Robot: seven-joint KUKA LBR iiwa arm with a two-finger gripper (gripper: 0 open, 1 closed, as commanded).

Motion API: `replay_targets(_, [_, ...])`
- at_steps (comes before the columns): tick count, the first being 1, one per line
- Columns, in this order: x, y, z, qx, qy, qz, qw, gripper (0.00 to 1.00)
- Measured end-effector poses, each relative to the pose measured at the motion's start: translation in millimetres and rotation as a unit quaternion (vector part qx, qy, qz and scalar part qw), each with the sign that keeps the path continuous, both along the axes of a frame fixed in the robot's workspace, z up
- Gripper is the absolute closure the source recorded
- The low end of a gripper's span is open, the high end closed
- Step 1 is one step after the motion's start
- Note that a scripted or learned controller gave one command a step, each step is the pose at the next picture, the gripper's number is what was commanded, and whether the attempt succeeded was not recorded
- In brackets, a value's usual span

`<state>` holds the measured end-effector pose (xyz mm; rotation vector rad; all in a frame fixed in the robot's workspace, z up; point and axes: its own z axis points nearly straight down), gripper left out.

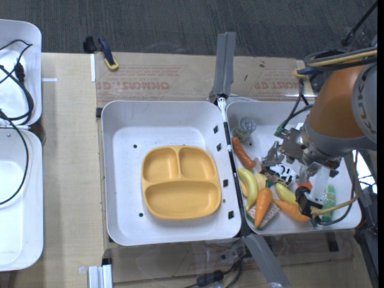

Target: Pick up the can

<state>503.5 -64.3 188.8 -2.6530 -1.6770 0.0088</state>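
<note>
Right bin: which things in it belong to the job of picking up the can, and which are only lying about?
For the job:
gripper
green-and-white item by the bin's right wall, perhaps the can, not certain

Lying about:
carrot
bananas
black-and-white toy
yellow plate in the left bin

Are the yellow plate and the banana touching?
Apart. The camera view shows the yellow plate in the left bin and the banana in the right bin, bin walls between them.
</note>
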Motion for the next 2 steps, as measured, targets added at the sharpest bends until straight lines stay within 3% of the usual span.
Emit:
replay_targets(1, [31.4, -74.4, -75.6, -0.0011, -0.010, 0.009, 0.9999, 0.00])
replay_targets(2, [0.9, -29.6, -98.6, 0.0002, -0.003, -0.023, 0.9997, 0.00])
